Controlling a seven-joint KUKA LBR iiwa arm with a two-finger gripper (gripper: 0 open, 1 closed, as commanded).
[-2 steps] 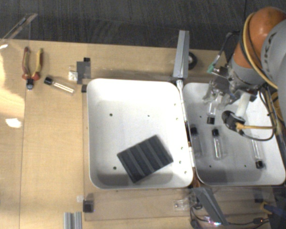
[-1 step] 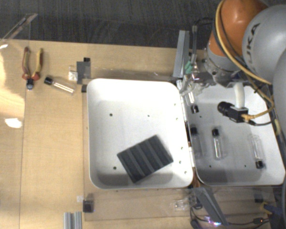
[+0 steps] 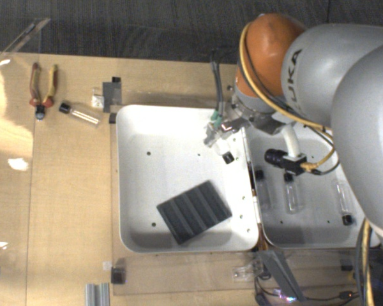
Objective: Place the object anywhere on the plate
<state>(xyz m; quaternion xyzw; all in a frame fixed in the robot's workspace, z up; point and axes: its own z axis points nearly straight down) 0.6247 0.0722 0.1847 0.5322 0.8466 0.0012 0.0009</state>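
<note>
Whether the gripper (image 3: 218, 131) is clenched or released, I cannot tell. It hovers at the left bin's (image 3: 134, 171) upper right, the small black object (image 3: 228, 158) just beneath; the dark ribbed plate (image 3: 194, 212) lies lower left.

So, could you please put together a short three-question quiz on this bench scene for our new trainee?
1. True or false: the dark ribbed plate lies in the left bin.
2. Which tool lies on the bench at the far left? A) pliers B) hammer C) scissors
3. Fill in: the gripper hovers over the left bin's upper ____ corner.

Key:
1. True.
2. A, the pliers with red and yellow handles.
3. Right, close to the rim shared with the right bin, well apart from the plate.
</note>
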